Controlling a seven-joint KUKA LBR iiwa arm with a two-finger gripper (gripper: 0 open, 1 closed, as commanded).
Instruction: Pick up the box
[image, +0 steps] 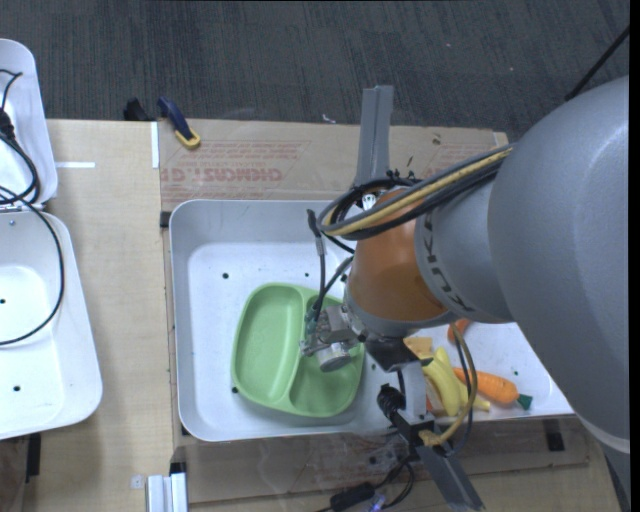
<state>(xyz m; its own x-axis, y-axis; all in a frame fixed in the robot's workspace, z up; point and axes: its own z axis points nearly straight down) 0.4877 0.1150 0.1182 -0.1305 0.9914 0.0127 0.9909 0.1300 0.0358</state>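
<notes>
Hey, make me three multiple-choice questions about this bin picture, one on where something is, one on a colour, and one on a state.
1. Where does the divided dish lie?
A. In the white bin under the arm
B. On the cardboard behind the bins
C. In the far left bin

2. What colour is the divided dish?
A. Red
B. Light green
C. Blue

3. How does the banana lie relative to the carrot?
A. In a different bin
B. Right beside it, overlapping in view
C. Across the bin from it

Answers: 1 A, the dish rests on the floor of the white bin beneath the arm. 2 B, its surface is pale green. 3 B, both lie together by the bin's near right corner.
</notes>
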